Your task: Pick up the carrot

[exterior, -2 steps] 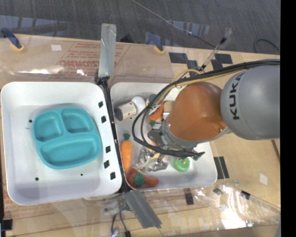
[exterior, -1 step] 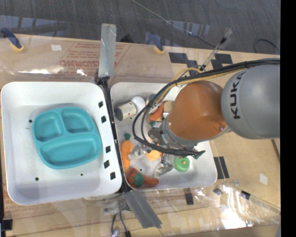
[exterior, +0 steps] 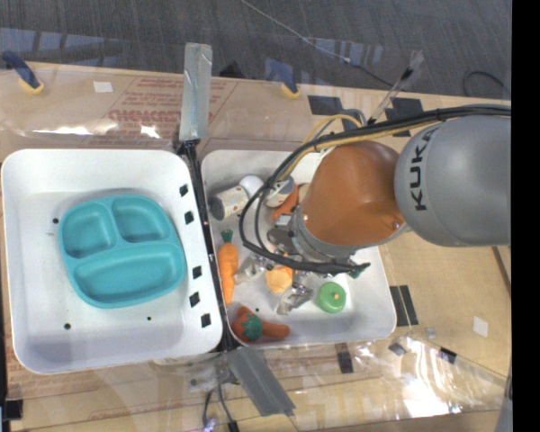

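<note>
We look down on a counter covered with brown cardboard under clear plastic sheet, with dark grey carpet across the top of the frame. Two white bins sit side by side. The left bin holds a teal divided plate lying flat near its middle. The right bin holds the carrot, lying lengthwise along its left wall, just right of the divider. Below it, at the lower left corner, lies a red and orange toy. A green round piece sits at lower right, a small yellow-orange piece near the centre, and a white cup at upper left. The arm reaches in from the right, its gripper low over the bin's centre, right of the carrot; we cannot tell whether the fingers are parted or closed.
</note>
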### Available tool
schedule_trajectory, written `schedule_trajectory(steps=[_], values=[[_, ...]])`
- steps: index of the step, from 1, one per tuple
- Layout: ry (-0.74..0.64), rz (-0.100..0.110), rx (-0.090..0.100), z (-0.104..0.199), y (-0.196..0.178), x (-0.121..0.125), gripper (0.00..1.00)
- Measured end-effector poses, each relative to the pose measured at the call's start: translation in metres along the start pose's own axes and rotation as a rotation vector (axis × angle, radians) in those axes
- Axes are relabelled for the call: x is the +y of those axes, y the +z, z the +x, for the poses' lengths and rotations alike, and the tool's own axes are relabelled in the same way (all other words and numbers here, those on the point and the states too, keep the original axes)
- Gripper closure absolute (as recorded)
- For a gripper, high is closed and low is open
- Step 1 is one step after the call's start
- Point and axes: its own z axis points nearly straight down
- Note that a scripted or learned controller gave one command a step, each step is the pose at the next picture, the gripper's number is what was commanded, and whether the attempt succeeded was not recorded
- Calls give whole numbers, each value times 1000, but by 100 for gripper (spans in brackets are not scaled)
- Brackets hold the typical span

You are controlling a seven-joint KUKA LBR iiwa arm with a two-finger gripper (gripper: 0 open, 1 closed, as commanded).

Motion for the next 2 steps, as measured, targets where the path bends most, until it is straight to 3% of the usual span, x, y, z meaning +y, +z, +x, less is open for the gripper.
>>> schedule_trajectory(steps=[1,2], values=[[56,5,-14,15,0,20,0],[-11,1,-8,13,1,19,0]])
